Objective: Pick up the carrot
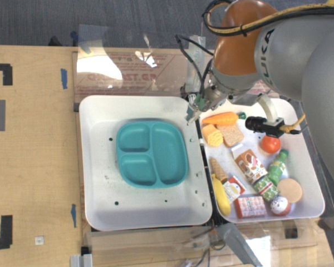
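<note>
The gripper (196, 105) hangs just left of the carrot (220, 118), not holding it; I cannot tell its state.

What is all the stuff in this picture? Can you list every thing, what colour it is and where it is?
Bins: 2, white, side by side on the bench.
Divided plate: 1, teal, three compartments, in the left bin.
Carrot: 1, orange with a green end, top of the right bin.
Cheese wedge: 1, yellow-orange, just below the carrot.
Bread slice: 1, tan, beside the cheese.
Tomato: 1, red, right side of the right bin.
Bottle: 1, green, below the tomato.
Banana: 1, yellow, left edge of the right bin.
Small box: 1, red, bottom of the right bin.
Arm: 1, grey with an orange band, top right.
Gripper: 1, above the bins' shared edge, left of the carrot.
</note>
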`<state>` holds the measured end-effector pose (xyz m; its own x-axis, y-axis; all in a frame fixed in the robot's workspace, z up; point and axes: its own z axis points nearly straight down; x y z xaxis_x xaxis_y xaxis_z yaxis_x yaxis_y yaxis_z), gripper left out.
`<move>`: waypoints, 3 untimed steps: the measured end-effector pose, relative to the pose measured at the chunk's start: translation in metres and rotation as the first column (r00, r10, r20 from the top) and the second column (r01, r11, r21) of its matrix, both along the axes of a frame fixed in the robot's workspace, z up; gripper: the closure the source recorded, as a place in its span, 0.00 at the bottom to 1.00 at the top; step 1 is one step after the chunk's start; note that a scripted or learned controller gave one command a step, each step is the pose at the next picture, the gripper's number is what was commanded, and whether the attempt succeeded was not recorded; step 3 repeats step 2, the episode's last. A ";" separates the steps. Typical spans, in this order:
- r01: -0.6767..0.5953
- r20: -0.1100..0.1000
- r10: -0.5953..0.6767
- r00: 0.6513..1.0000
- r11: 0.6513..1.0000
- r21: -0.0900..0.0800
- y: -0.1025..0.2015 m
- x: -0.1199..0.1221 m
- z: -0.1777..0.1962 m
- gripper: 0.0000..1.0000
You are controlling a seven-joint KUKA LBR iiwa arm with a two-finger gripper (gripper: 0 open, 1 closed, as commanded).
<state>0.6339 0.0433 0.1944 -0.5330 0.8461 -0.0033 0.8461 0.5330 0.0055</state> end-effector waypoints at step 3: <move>0.383 -0.008 -0.383 0.924 0.924 0.000 -0.031 -0.009 -0.010 1.00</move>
